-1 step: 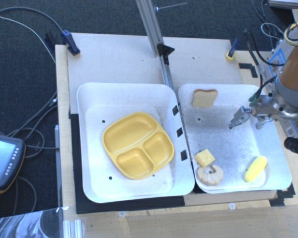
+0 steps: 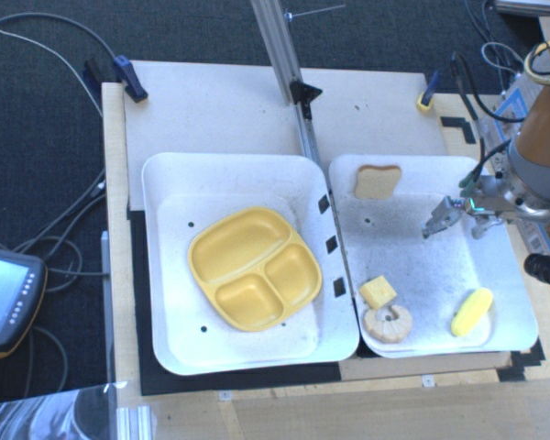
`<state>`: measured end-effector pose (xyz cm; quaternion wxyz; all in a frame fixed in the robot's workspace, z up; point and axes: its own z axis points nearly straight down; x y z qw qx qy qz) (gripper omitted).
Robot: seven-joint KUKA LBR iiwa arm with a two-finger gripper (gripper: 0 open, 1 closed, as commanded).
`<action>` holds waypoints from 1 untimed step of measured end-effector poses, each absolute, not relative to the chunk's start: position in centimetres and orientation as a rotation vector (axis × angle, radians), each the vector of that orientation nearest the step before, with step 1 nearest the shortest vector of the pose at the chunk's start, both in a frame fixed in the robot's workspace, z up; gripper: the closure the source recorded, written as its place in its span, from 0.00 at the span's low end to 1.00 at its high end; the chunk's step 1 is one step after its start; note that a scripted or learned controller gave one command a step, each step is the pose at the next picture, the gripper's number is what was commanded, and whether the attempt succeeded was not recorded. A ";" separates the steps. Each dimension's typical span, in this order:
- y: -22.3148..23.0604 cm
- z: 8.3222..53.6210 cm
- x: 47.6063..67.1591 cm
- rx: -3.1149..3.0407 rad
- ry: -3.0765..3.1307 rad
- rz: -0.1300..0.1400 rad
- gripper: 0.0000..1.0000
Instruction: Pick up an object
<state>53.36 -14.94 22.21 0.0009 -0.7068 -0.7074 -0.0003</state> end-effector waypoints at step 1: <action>-13.9 16.8 53.6 -2.216 -2.217 0.005 0.00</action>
